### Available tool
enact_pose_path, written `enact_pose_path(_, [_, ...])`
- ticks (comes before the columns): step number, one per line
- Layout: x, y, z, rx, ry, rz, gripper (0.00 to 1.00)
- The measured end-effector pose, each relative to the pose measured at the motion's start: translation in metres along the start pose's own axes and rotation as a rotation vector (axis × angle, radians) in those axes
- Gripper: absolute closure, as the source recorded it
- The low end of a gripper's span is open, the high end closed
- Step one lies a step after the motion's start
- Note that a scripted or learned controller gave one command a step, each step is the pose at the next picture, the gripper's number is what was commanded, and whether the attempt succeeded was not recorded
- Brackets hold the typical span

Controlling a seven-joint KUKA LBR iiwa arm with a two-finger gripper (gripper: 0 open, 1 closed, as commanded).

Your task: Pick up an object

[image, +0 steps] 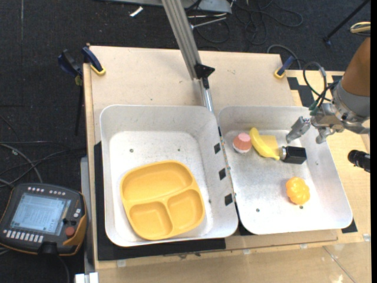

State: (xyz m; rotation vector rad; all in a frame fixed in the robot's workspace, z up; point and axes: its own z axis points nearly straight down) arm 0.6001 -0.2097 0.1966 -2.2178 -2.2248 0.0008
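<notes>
On dark carpet, bench (153, 78), two white bins (118, 128)

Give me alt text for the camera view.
The gripper hangs open over the right bin, which holds a banana, a pink thing, a black block and a yellow lump. The left bin holds a yellow tray.

the bench (147, 78) is carrying two white bins side by side: the right bin (330, 208) is lying just under the gripper (311, 132), the left bin (112, 158) sitting well away from it.
</notes>
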Motion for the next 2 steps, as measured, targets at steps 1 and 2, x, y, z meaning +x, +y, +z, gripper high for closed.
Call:
enact_pose_path(1, [0.0, 0.0, 0.0, 0.0, 0.0, 0.0, 0.0])
enact_pose_path(2, [-0.001, 0.006, 0.062, 0.004, 0.001, 0.0, 0.0])
